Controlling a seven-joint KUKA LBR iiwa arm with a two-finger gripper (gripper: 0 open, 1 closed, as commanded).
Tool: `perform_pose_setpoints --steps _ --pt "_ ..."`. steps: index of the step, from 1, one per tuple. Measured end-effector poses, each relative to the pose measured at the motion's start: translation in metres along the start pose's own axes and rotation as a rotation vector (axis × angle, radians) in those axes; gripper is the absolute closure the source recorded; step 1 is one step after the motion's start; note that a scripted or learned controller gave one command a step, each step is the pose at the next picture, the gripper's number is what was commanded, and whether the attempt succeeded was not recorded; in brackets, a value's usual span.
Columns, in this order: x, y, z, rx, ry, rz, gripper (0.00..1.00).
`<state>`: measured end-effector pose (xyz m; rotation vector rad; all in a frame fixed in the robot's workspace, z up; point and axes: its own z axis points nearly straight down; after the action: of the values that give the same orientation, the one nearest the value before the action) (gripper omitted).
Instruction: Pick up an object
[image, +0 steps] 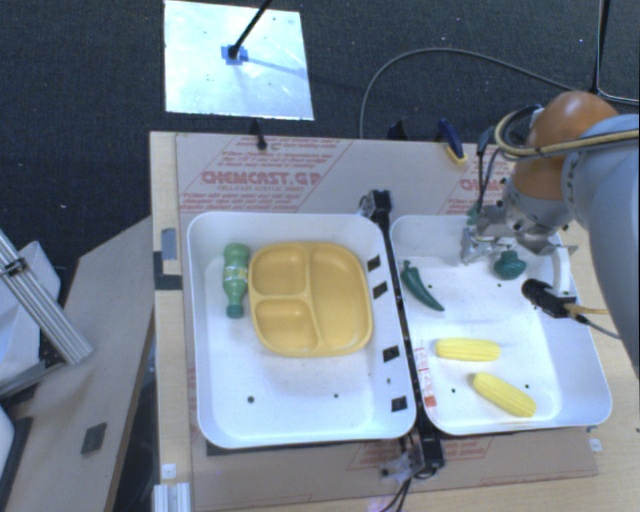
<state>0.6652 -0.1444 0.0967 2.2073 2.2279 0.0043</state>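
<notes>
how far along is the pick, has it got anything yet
Done: the gripper is low in the right bin, beside the teal object. In hand: no grasp is visible. Left: gripping and lifting; the corn cobs and green pepper lie loose.

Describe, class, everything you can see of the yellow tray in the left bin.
The yellow tray is a rounded-square plate, plastic by its look, moulded into three compartments: one long along its right side, two smaller on its left. All three hold nothing. It lies flat, right way up, slightly turned, about mid-way in the left bin. A green bottle lies close along its left edge; whether they touch I cannot tell.
</notes>
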Motion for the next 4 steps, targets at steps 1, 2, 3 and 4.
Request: perform_pose_setpoints --steps 1,2,3,4 --pt "0.010 0.000 -0.052 0.001 0.002 0.003 1.00" --pt "0.006 -0.004 -0.098 0.000 0.001 0.007 1.00" --pt "0.006 -0.003 -0.123 0.001 0.001 0.004 1.00" --pt "0.054 -0.021 -0.135 0.004 0.003 0.002 1.00"
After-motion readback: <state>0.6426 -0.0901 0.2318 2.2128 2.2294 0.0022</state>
